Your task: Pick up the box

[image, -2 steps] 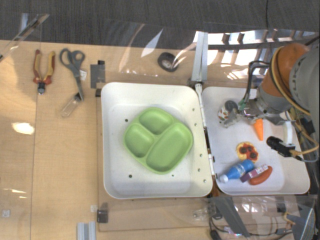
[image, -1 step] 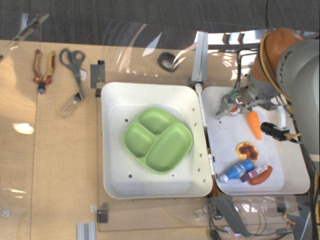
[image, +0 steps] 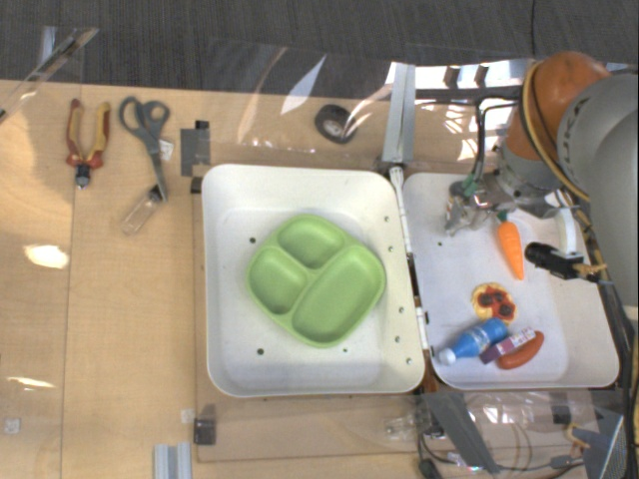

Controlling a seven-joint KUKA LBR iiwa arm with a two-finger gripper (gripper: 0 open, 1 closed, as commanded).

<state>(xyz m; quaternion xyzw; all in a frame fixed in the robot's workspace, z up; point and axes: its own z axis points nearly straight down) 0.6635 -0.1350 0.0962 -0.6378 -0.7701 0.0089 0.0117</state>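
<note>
Gripper (image: 465,208) low at the top of the right bin (image: 599,367), hard to tell how it stands, no box to be made out, carrot (image: 511,248) just beside it, green plate (image: 317,279) in the left bin (image: 230,347), scissors (image: 150,138) on the tabletop (image: 100,347).

1. Left bin (image: 225,267) — holds a green divided plate (image: 317,279) at its centre, its small compartments toward ten and twelve o'clock.
2. Right bin (image: 439,267) — a carrot (image: 511,248) lies at one o'clock, a small pizza toy (image: 494,302) near centre, a blue bottle (image: 472,342) and a red sausage (image: 521,350) at six o'clock.
3. The gripper (image: 467,206) hangs over the right bin's eleven o'clock corner, just beside the carrot.
4. On the bench at ten o'clock lie pliers (image: 84,140) and scissors (image: 150,133); a tape roll (image: 334,122) sits at twelve.
</note>
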